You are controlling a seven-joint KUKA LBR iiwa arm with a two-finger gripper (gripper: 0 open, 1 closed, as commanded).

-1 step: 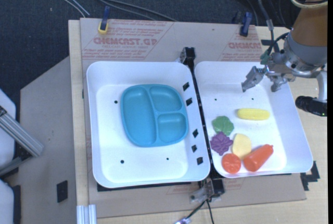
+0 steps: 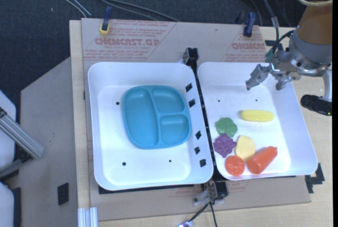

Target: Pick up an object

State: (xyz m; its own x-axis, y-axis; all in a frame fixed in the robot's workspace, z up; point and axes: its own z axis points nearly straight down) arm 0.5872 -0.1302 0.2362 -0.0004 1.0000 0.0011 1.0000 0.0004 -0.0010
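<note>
Two fingers of our gripper [image 2: 268, 77] stand apart, holding nothing, over the far part of the right white bin [image 2: 301, 131]. Just below it lies the yellow plastic corn cob [image 2: 257, 115], the nearest pick. Farther off cluster green [image 2: 226, 126] and purple [image 2: 224, 144] leafy toys, a red tomato [image 2: 235, 166] and an orange carrot [image 2: 262, 159]. We judge we should straddle the cob across its short width before closing.

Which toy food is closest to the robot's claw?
The yellow corn. It lies by itself in the right bin, just below the gripper. The green, purple, pale yellow, red and orange toys sit clustered farther down.
</note>
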